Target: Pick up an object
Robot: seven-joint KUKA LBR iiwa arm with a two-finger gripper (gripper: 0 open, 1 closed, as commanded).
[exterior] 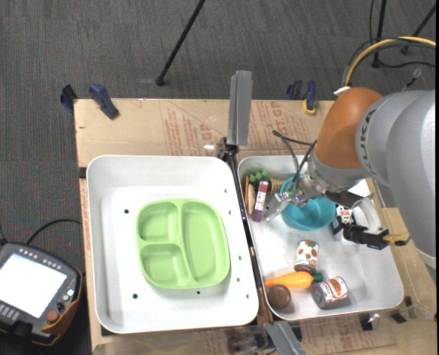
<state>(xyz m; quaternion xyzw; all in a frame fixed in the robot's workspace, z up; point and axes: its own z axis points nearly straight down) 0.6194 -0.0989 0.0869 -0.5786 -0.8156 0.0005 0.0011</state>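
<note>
- Nearest you, in the right white bin (386, 291): brown ball (279, 296), orange plastic carrot (291, 280), two small cans (329, 292).
- Beyond them, the end effector (292, 197) sits at the teal bowl (312, 214); you cannot tell its state.
- The left white bin (109, 191) holds a green divided plate (182, 242).

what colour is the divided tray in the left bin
Light green; the divided tray lies flat in the left bin, plain in the camera view.

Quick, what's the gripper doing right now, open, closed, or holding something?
Gripper: cannot be told. It sits low in the right bin, at the blue bowl.
</note>
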